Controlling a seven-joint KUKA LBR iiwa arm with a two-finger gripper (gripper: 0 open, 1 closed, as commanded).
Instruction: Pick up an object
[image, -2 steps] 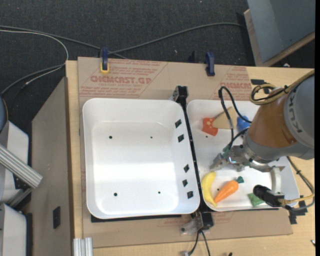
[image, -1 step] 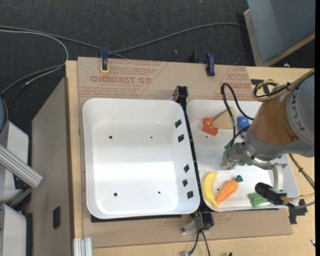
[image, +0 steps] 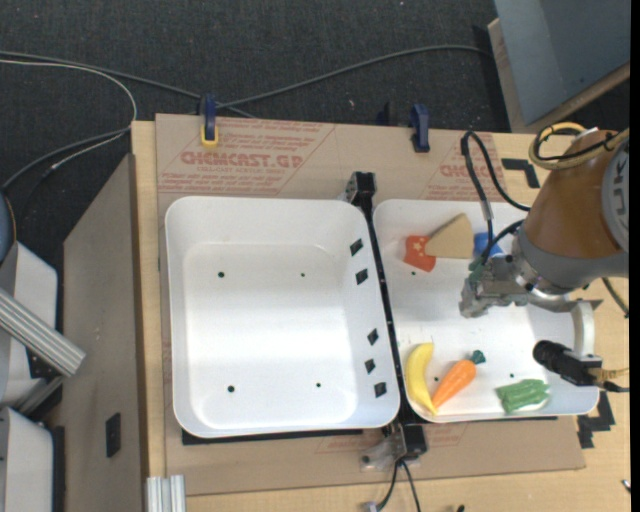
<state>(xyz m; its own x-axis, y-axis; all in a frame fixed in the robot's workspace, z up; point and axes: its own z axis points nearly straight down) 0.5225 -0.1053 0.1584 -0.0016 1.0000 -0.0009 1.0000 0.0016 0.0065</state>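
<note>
Where the right bin (image: 440, 330) nears its front, carrot (image: 455, 381) apparently pointing lower-left.

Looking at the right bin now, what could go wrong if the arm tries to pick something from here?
1. The banana and carrot lie touching near the right bin front wall, so a grasp there may catch both or the wall.
2. The gripper hangs over bare floor between the toys; closing there would probably grab nothing.

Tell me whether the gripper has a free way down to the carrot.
Probably yes. The gripper hangs over bare bin floor, and the carrot lies uncovered nearer the front rim, though the banana touches its side.
</note>
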